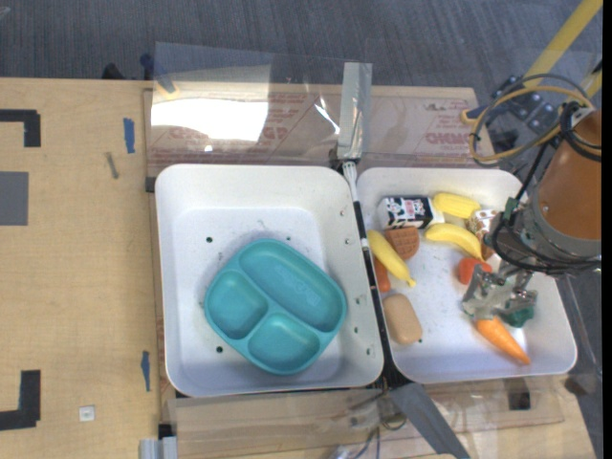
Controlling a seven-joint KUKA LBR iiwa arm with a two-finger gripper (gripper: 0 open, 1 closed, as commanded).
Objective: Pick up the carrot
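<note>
The orange carrot (pixel 505 340) lies near the front right corner of the right bin (pixel 449 361), pointing toward that corner, with a bit of green (pixel 521 316) at its thick end. My gripper (pixel 498 299) hangs just above and behind the carrot's thick end. Its fingers stand open with nothing between them. The arm's orange band (pixel 577 194) is above it at the right edge.
The right bin also holds yellow bananas (pixel 457 206) (pixel 456 240) (pixel 391 257), a black-and-white carton (pixel 406 208), a brown piece (pixel 407 243), a red-orange ball (pixel 469 270) by the gripper and a tan loaf (pixel 403 318). A teal divided plate (pixel 275 304) sits in the left bin (pixel 191 208).
</note>
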